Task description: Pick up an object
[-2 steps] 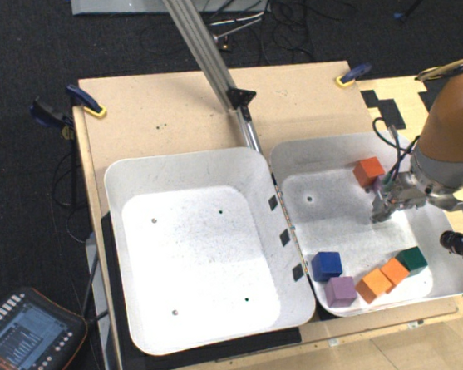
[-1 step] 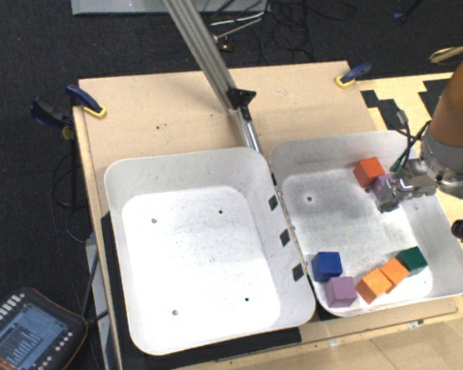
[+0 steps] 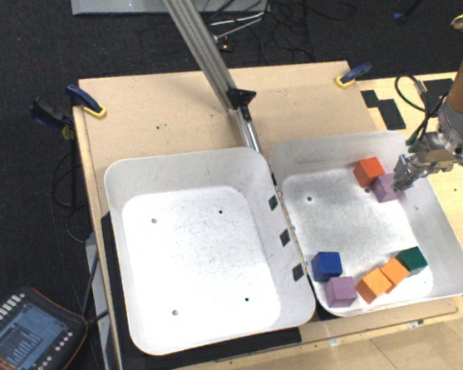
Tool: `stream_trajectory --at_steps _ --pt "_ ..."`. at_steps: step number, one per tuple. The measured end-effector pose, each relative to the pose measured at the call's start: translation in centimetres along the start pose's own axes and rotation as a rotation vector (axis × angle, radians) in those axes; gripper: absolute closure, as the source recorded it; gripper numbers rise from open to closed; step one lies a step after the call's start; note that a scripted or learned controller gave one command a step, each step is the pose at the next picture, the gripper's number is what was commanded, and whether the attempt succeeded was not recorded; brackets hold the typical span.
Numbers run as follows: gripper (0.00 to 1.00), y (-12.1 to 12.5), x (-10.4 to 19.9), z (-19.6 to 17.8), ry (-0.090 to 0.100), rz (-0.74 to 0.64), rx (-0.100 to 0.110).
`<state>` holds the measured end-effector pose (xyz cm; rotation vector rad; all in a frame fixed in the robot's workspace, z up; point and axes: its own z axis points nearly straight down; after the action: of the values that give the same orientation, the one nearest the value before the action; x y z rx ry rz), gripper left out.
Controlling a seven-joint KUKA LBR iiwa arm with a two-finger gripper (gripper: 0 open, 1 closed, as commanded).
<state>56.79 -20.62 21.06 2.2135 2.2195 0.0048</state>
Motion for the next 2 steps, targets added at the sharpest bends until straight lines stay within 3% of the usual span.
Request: stream_trajectory --at_steps 1,2 --pt "1.00 -0.5 -0.8 -5.3 -0.001 0.000 0.000" --pt "1.00 -1.1 4.8 -6.0 0.004 -0.006 0.006"
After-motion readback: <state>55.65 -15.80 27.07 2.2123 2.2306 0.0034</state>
